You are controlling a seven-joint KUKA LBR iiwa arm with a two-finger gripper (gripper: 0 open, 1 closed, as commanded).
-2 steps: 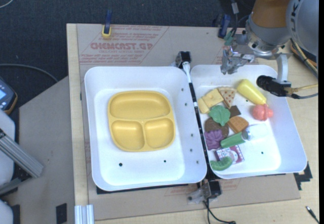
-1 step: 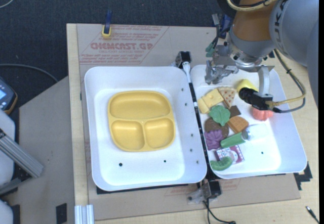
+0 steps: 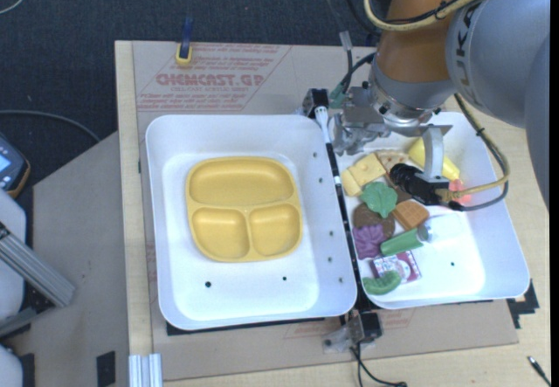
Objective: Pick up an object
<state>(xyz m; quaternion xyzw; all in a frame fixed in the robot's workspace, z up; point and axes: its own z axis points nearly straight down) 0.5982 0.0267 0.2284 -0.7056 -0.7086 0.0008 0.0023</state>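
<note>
Gripper on the grey arm with orange band sits low over the far-left corner of the right shallow white bin; cannot tell its state, nothing seen held. Left shallow white bin carries a yellow three-compartment plastic plate, lying flat, centred. Right bin: small objects clustered along its left side, near the divider. Pale yellow cracker-like square just beside the gripper. Yellow rounded piece to the right, partly behind the arm. Green leaf-shaped piece touching the cracker's near edge. Brown rounded piece beside it. Green cylindrical tube lying tilted, nearer. Purple grape-like cluster left of the tube.
</note>
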